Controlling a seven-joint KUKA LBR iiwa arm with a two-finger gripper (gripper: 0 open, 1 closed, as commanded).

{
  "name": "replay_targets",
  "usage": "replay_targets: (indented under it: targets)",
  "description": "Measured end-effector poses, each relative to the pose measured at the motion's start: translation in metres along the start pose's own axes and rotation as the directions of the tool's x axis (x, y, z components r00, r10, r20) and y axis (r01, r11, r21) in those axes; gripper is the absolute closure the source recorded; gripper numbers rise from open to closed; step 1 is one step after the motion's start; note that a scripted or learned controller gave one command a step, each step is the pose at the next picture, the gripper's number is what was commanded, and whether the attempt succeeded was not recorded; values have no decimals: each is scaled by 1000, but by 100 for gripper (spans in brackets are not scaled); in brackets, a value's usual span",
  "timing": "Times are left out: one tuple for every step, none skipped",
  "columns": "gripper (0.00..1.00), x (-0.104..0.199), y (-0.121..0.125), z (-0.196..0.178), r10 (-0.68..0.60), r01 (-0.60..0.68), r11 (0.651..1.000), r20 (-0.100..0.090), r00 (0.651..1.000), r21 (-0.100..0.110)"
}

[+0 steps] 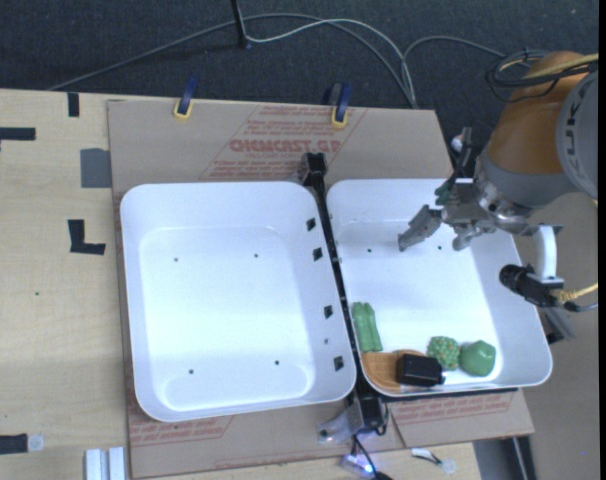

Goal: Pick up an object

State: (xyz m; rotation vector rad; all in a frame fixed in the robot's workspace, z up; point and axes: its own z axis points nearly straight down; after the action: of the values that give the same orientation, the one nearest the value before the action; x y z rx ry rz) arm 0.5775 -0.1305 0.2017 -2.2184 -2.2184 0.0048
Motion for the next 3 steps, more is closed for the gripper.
replay_targets:
  targets:
    - [0,0,1,-2,-1,1,1000,1,1000,-5]
    - [0,3,10,52,-1,1,1000,0,1000,0]
    - [0,8,1,109,-1,1,1000,0,1000,0]
